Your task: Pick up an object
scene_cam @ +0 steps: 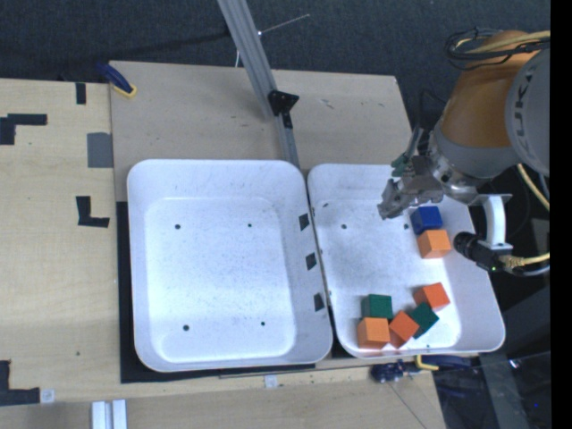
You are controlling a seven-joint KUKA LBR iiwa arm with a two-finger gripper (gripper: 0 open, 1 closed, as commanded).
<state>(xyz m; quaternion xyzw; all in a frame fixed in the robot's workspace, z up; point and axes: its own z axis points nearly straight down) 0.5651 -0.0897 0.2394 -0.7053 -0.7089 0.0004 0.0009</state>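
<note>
The blocks all lie in the right bin point(332, 239). A blue block point(427, 218) sits near the bin's far right side, with an orange block point(434, 243) touching its near edge. Further toward the front lies a cluster: a green block point(377, 306) with an orange one point(373, 332) just in front of it, a second orange block point(403, 326) tilted beside that, a darker green block point(424, 317) partly tucked behind it, and one more orange block point(435, 295) at the cluster's right end — several of these touch or overlap, though exactly which rests on which is hard to tell from this angle. The gripper point(393, 206) hangs over the far part of the right bin, just left of the blue block and apart from the cluster; its grey fingers point down toward the bin floor, and nothing shows between them. How wide they stand cannot be told — the tips blur into one dark shape. The arm point(487, 105), grey with an orange band, comes in from the right above the bin's far corner. The left bin point(143, 239) sits side by side with the right one, their rims meeting along the middle. A slanted metal bar point(246, 34) crosses the bench point(197, 105) behind the bins.
</note>
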